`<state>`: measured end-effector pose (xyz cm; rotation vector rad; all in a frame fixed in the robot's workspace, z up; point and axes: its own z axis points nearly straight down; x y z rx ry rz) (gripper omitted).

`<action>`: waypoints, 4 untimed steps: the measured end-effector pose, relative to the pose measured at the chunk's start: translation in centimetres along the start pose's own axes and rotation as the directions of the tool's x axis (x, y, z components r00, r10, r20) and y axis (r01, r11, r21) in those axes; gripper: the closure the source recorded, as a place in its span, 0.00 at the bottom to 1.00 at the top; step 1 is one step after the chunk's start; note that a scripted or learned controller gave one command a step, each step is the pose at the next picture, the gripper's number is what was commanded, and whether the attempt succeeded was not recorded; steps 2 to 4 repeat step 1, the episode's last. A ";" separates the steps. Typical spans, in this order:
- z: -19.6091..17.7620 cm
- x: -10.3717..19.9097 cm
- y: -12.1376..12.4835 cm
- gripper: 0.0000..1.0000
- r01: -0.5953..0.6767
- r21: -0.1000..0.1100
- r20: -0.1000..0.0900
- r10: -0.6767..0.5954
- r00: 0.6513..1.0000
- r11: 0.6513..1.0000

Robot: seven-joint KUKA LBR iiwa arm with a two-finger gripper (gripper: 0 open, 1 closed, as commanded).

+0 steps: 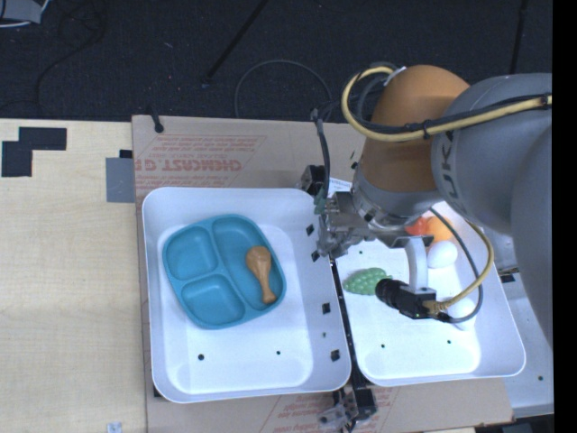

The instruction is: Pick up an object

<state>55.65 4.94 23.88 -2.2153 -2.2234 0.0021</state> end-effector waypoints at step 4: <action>1.6 4.6 3.0 1.00 -0.001 -0.001 0.001 0.001 1.000 1.000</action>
